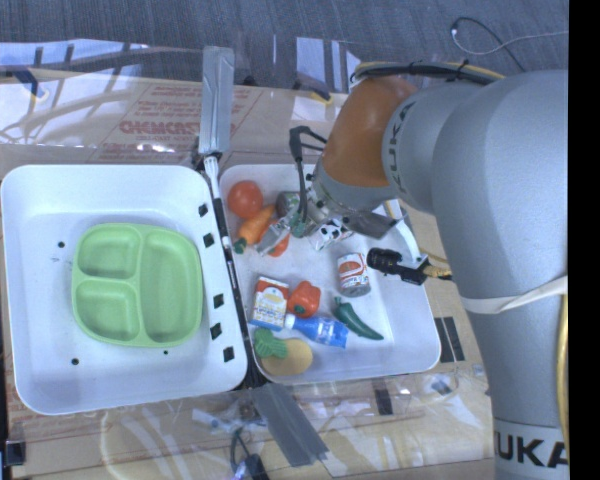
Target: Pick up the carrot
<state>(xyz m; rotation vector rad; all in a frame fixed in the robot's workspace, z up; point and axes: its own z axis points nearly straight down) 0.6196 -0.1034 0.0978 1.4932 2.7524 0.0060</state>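
The carrot (254,227) is orange and lies at a slant in the upper left part of the right bin (420,318), just below a red tomato (245,198). My gripper (284,224) reaches down from the orange-banded wrist and sits right at the carrot's right end, touching or nearly touching it. The gripper's grey body hides part of that end. A small orange-red piece shows just under the gripper tip; I cannot tell whether it belongs to the carrot.
The right bin also holds a red-and-white can (352,273), a red pepper (304,298), a small carton (270,303), a blue bottle (316,329), a green chili (359,320) and a potato (291,356). A green divided plate (138,283) lies in the left bin (30,208).
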